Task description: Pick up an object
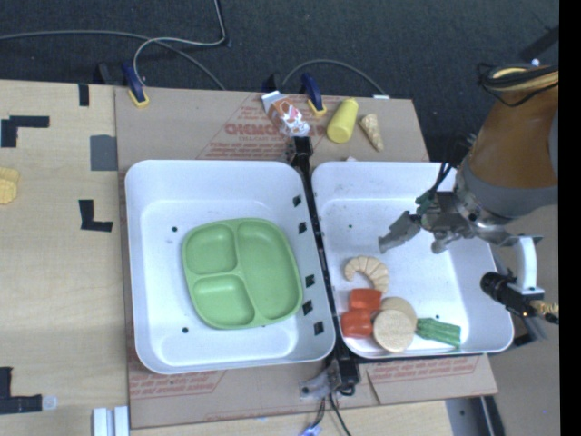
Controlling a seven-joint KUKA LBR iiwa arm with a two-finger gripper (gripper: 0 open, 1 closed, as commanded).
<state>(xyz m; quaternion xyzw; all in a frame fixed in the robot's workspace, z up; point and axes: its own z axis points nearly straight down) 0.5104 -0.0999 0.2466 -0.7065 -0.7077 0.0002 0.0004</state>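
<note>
The right bin [363, 182] holds a tan croissant [367, 269], a red block [362, 312], a round beige disc [395, 326] and a green piece [438, 331], all clustered at its near side. My gripper [419, 238] hangs over the middle of this bin, above and to the right of the croissant. Its fingers are open and spread, with nothing between them. The arm's orange band [513, 143] rises at the right.
A green divided plate [241, 272] lies in the left bin [150, 198]. Behind the bins on the cardboard lie a yellow piece [342, 121], a small cone [372, 132] and a wrapped packet [285, 113]. Cables run across the dark floor behind.
</note>
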